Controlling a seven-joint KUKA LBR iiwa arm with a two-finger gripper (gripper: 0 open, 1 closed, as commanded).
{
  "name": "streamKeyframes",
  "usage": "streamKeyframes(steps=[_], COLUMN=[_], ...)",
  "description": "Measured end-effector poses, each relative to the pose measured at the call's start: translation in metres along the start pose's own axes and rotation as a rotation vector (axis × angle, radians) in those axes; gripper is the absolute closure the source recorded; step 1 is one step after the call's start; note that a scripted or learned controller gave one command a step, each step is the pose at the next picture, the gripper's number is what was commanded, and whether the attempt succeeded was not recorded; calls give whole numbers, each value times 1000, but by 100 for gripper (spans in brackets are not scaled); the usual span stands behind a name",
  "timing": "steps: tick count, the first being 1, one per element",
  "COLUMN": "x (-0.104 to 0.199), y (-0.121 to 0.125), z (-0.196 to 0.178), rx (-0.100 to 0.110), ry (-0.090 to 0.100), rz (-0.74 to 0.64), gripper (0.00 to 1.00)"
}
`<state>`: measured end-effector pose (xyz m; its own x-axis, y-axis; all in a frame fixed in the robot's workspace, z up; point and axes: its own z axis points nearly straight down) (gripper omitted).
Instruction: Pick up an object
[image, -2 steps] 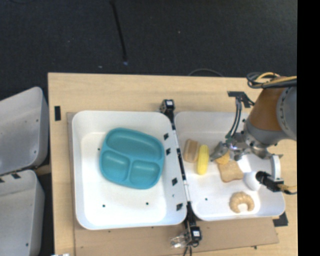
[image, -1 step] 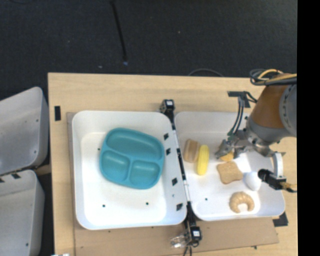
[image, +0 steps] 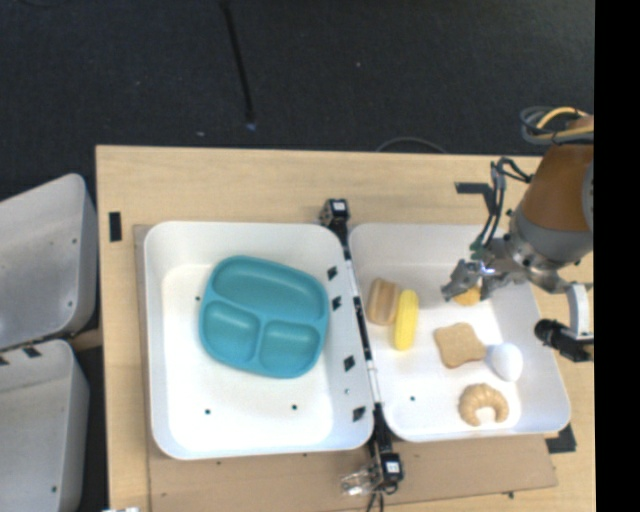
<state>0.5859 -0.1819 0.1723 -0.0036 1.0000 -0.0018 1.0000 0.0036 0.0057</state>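
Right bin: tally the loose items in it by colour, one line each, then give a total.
Right bin, from the camera view:
Yellow: 2, a banana and a small piece under the gripper
Tan or brown: 3, a bread roll, a toast slice, a croissant
White: 1, an egg
Total: 6

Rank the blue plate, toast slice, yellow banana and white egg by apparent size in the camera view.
1. Blue plate
2. Yellow banana and toast slice, which look too alike to rank
3. White egg
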Motion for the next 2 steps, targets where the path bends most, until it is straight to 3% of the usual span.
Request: streamKeyframes(steps=[1, 2], x=[-2, 56], y=[1, 2], z=[-34, -49], rx=[1, 3], ry=[0, 3], rz=[2, -3], gripper=[100, 100])
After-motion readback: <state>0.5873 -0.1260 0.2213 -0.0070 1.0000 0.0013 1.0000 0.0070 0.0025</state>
